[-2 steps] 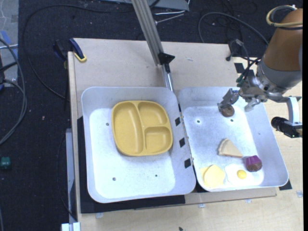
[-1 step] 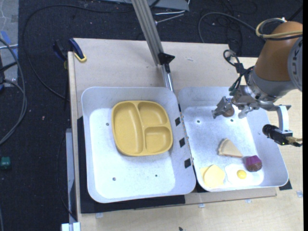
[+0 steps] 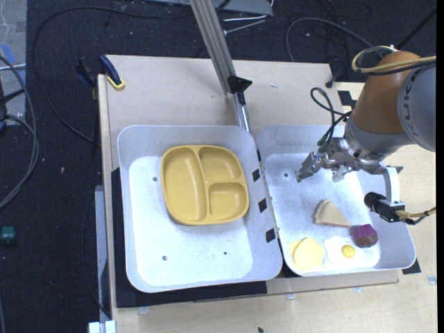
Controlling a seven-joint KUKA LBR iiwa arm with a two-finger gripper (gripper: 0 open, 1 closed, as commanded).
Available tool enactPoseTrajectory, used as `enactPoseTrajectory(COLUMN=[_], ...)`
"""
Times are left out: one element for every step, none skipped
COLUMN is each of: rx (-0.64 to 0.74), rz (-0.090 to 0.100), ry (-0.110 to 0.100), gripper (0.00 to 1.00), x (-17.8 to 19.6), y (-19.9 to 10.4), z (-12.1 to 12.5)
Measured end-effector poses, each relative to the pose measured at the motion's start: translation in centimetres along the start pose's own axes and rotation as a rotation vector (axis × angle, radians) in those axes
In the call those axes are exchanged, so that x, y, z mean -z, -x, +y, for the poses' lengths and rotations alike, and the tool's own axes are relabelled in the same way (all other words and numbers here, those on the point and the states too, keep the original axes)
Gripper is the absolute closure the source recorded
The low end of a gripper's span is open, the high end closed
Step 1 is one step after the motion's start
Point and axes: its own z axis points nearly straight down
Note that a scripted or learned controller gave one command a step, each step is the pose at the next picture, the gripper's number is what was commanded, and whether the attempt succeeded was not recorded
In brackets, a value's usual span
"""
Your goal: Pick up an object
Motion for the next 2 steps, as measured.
enactPoseTrajectory(rx=[0.0, -0.001], rz=[0.0, -0.001], ry=[0.001, 0.005], gripper=[0.0, 1.0], x=[-6.2, -4.8], y=[-0.1, 0.0], z=[0.5, 0.7])
